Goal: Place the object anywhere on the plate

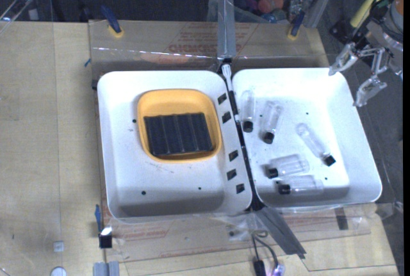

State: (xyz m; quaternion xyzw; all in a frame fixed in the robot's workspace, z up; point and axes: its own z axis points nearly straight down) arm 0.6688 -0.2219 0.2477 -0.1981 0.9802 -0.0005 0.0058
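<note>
Vials (288, 166) in right bin, gripper (362, 73) open, well above-right

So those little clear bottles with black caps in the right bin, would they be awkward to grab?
Probably. The clear bottles lie on their sides and look round, so a nudge could roll them. They seem small, see-through and likely light, and the smooth surface may slip between the gripper fingers.
</note>
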